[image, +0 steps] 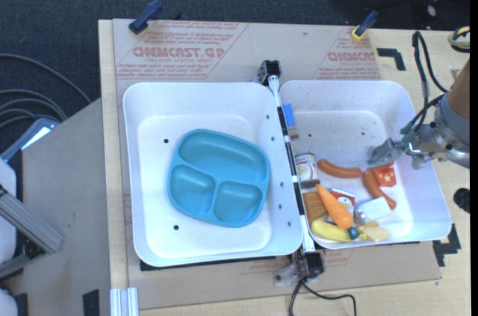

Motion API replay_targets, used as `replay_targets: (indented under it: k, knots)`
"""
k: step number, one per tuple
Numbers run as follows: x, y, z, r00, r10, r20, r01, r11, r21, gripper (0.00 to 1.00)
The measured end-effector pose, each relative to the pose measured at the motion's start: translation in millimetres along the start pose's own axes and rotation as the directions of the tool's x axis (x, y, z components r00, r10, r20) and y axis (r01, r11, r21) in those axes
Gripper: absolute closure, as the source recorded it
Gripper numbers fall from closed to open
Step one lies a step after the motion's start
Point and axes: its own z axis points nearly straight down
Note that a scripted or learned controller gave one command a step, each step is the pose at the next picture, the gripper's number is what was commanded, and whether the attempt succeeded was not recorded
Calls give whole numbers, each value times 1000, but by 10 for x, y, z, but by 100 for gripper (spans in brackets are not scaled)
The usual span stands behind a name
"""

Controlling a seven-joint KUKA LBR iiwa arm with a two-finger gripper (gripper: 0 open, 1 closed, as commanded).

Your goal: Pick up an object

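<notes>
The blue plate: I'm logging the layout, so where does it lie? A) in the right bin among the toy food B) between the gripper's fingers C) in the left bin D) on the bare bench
C: the blue plate lies flat in the left bin, apart from the toy food in the right bin.

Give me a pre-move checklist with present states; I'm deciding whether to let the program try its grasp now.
1. Pincer over the right bin: ok.
2. Pincer holding nothing: cannot tell, it is too small to read.
3. Target in reach: ok, sausage lies just left of the pincer, with bare floor around it.
4. Target isolated: not ok for carrot and banana, crowded together at the front.
5. Blue plate sits in the left bin, away from the arm: ok.
</notes>
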Motion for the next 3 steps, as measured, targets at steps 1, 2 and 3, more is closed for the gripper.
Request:
replay_targets:
  k: [1, 2, 3]
  knots:
    - [-241, 133, 1164, 1000, 0, 1, 0, 1000, -1, 0]
    - [-241, 136, 1066, 1000, 1, 1, -1, 1000, -3, 100]
    - [278, -207, -220, 1000, -1, 1, 1, 1000, -2, 100]
